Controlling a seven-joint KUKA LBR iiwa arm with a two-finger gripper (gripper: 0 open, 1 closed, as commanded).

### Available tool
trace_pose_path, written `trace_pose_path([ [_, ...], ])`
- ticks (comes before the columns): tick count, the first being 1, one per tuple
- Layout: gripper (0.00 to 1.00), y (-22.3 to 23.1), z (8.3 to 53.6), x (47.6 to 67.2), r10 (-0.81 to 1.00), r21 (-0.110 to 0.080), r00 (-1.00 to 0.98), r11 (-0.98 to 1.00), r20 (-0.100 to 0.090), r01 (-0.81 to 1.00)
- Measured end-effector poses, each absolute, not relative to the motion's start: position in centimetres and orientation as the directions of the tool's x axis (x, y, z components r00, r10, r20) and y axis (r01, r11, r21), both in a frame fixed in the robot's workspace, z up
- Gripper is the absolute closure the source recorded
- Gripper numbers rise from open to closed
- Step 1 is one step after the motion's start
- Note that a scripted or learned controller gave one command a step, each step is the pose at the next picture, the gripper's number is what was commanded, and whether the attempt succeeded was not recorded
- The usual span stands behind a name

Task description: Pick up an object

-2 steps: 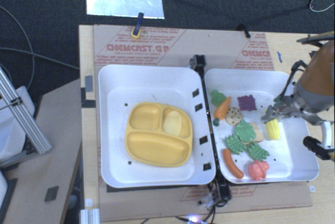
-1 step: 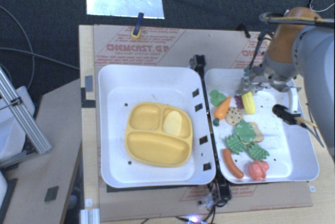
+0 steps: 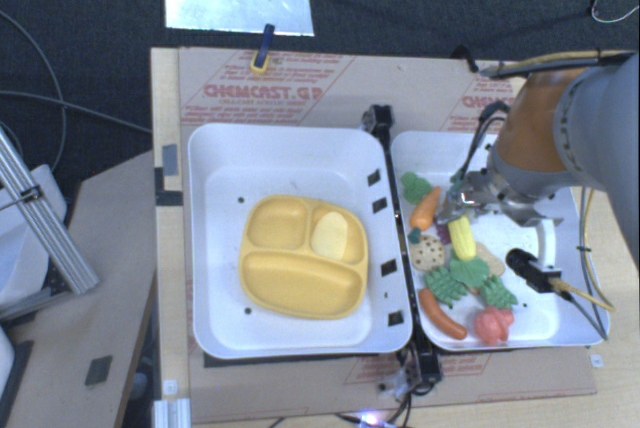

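A: Gripper (image 3: 458,206) pos?
B: Over the right bin (image 3: 560,338), far-left part, reaching in from view's right. Sits right at the far end of the corn cob (image 3: 462,240). Can't tell whether it's apart, together or clamped on anything; the wrist hides it.

A: Cob orientation?
B: Yellow, lying flat. Long axis runs approx. far-to-near in view, near end tipped slightly to the right. Far end is under the gripper, near end points at the green pile.

A: Neighbours / obstructions?
B: Crowded. Orange carrot (image 3: 425,208) just left of the gripper, slanted, w/ a green piece (image 3: 415,186) beyond it. Spotted cookie (image 3: 428,253) just left of the cob's near end. Beige piece (image 3: 491,263) just right of it. Leafy green piece (image 3: 452,281) touching or nearly touching the cob's near tip; can't tell which. Second leafy green (image 3: 496,293) nearer and to the right. Red-orange sausage-like obj (image 3: 443,314) and a red piece (image 3: 492,324) lie along the near wall.

A: Other bin?
B: Left bin (image 3: 220,216) holds a yellow divided tray (image 3: 300,276), well apart from the cob.
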State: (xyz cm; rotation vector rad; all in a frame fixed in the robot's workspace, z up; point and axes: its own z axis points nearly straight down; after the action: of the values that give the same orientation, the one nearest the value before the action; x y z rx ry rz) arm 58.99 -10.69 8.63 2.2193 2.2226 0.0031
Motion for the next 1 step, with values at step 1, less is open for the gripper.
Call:
trace_pose_path([
  [1, 1.00, -3.49, 19.25, 65.52, 1.000, 0.018, -0.013, 0.013, 0.002, 1.000],
])
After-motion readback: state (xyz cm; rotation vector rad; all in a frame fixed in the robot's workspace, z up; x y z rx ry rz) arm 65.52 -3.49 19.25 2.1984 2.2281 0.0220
